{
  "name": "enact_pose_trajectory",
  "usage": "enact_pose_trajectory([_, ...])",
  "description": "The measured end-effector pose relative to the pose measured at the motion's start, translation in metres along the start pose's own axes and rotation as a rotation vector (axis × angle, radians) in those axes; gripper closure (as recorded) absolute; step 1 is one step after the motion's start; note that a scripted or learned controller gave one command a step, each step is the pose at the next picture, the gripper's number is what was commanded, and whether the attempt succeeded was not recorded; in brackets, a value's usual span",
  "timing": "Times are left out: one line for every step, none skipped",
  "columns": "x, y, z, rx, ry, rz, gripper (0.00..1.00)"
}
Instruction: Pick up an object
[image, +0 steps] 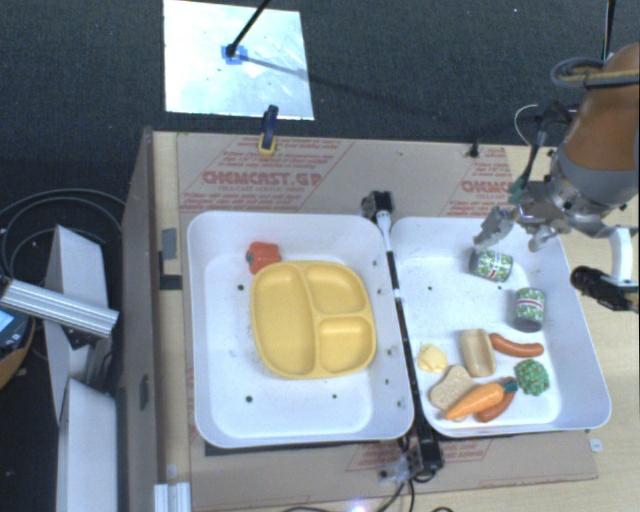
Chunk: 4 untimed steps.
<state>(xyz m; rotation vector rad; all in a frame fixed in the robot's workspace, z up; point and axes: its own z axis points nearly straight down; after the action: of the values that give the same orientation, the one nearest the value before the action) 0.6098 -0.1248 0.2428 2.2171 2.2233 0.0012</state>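
My gripper (517, 232) hangs over the far part of the right bin (440, 250), open, its two fingers spread with nothing between them. Just below it lies a green-and-white can (492, 265) on its side. A second can (529, 308) stands a little nearer on the right. Further front lie a sausage (517, 347), a bread roll (477, 353), a small yellow piece (432, 358), a bread slice (452, 387), a carrot (480, 400) and a broccoli floret (532, 378).
The left bin (225, 300) holds a yellow divided plate (312, 318) and a red toy (263, 256) at its far left corner. A black clip (378, 206) sits at the far end of the rim between the bins. Cables and metal parts lie off the bench's left side.
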Motion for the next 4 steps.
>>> enact_pose_trajectory([-0.048,0.055,0.066,0.002,0.000,0.002,0.00])
enact_pose_trajectory([-0.049,0.052,0.159,0.000,0.001,0.002,0.00])
enact_pose_trajectory([-0.049,0.054,0.145,-0.007,-0.001,0.000,1.00])
enact_pose_trajectory([0.024,0.055,0.085,-0.003,0.002,-0.003,1.00])
